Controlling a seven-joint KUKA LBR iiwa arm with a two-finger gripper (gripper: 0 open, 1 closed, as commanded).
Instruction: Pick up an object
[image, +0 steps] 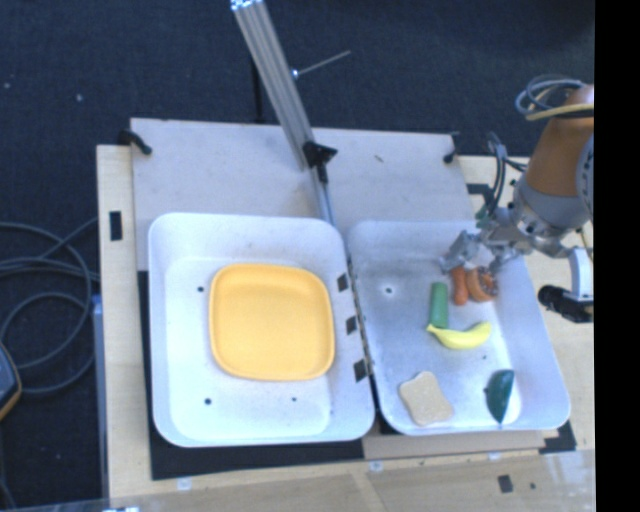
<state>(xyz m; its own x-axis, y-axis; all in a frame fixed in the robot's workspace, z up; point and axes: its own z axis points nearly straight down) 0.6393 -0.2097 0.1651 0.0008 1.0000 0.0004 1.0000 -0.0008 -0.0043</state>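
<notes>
The pincer (472, 262) hangs low in the right bin (535, 340), spread fingers straddling an orange carrot-like toy (468, 287), not clenched on it. Just below it lie a green stick (438, 304) and a banana (461, 336); the yellow plate (271, 322) sits well to its left.

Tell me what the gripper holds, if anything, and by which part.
Cannot be told. The gripper sits low over the orange item in the right bin, but no grasp shows.

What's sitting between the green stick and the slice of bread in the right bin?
The banana, seen in the camera view, just below the green stick and above the bread.
</notes>
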